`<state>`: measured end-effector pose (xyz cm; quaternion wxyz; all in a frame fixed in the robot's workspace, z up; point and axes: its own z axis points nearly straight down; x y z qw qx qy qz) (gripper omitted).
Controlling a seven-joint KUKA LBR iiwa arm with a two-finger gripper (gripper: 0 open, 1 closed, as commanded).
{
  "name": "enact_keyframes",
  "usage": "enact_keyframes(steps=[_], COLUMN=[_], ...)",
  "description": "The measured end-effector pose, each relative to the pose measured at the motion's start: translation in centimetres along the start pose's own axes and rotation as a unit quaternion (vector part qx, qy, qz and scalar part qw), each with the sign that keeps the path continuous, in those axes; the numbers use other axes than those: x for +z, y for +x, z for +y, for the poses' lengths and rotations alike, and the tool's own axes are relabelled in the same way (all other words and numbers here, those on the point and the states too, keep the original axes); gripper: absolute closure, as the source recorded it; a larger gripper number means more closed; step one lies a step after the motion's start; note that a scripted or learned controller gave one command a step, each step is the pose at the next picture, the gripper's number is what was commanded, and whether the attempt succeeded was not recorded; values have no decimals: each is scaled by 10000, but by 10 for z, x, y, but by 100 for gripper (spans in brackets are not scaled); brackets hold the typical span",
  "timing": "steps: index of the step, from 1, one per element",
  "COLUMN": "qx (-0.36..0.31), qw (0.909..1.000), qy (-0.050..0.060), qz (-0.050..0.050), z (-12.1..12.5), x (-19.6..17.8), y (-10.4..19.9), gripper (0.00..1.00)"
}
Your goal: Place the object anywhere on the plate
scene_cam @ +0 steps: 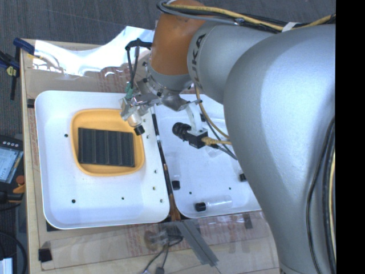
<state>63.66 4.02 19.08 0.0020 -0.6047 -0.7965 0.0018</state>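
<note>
A yellow plate [108, 145] with a dark ridged centre lies in the left white bin [57, 198]. My gripper [134, 119] hangs over the plate's upper right corner, close to the wall between the bins. A small pale thing shows at the gripper's tip, but I cannot tell whether it is a held object or part of the gripper. A clear tube-like object with a black cap [212, 204] lies near the front of the right bin [194, 170].
The large grey arm covers most of the right bin and the view's right side. A black fitting with a yellow cable [188, 135] hangs over the right bin. Crinkled plastic sheet [85, 61] lies behind the left bin.
</note>
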Motion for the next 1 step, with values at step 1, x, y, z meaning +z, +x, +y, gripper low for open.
enact_keyframes(steps=[1], qx=[3], qw=[10000], qy=[-1], qz=[-1], z=[0], x=[0], y=[0], gripper=[0])
